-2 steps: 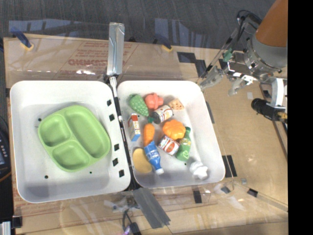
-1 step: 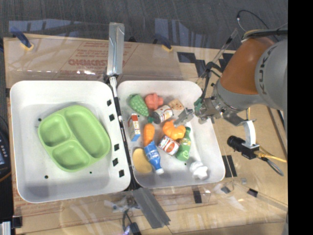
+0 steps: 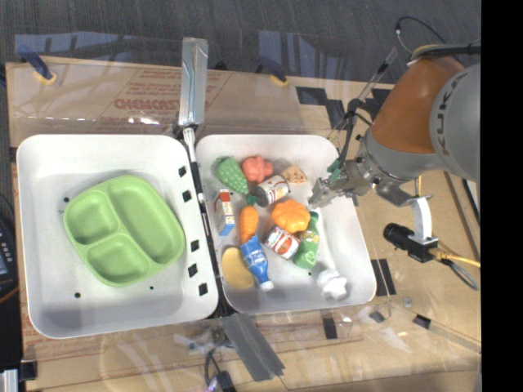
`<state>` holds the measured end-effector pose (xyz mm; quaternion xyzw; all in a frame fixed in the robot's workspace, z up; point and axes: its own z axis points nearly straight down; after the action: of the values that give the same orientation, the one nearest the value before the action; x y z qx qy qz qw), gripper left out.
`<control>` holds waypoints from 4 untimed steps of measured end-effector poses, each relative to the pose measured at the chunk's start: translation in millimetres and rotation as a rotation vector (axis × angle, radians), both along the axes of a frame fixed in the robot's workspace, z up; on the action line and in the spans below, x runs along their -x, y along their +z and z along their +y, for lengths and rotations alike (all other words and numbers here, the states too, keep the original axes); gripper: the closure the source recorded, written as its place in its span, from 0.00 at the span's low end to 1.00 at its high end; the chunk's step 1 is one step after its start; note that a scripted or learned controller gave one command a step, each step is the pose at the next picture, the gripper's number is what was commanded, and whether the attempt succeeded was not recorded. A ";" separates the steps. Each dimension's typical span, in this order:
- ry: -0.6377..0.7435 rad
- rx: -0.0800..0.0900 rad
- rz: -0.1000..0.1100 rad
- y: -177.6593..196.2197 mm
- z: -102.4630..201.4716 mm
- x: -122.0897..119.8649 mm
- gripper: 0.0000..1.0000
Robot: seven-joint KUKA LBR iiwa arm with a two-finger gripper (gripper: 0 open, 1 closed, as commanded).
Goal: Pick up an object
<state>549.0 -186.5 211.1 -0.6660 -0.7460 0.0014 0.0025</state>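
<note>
Above the right bin's (image 3: pixel 347 256) far right rim, the gripper (image 3: pixel 325 188) hovers; its grasp cannot be told.
Left of it crowd toy foods; bare floor lies beside them, and label writing is unreadable.

The right bin (image 3: pixel 353 256) is crowded in the middle with toys, touching each other; only its far-right strip is bare. The green tray (image 3: pixel 122 229) fills most of the left bin (image 3: pixel 33 219).

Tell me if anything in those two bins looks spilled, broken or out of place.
Nothing stands out. The toy food lies jumbled in the right bin, several pieces on their sides, but nothing is outside it. The green tray sits flat, slightly turned, in the left bin.
</note>
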 end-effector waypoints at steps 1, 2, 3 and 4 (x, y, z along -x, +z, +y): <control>-0.029 0.001 -0.001 -11.5 28.9 18.3 1.00; -0.030 0.001 -0.001 -11.3 28.5 18.3 0.00; -0.183 0.000 0.002 -103.2 5.9 -7.7 0.00; -0.178 0.000 0.003 -93.1 6.4 -8.1 1.00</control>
<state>557.1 -180.1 118.0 -0.7298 -0.6837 0.0020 0.0037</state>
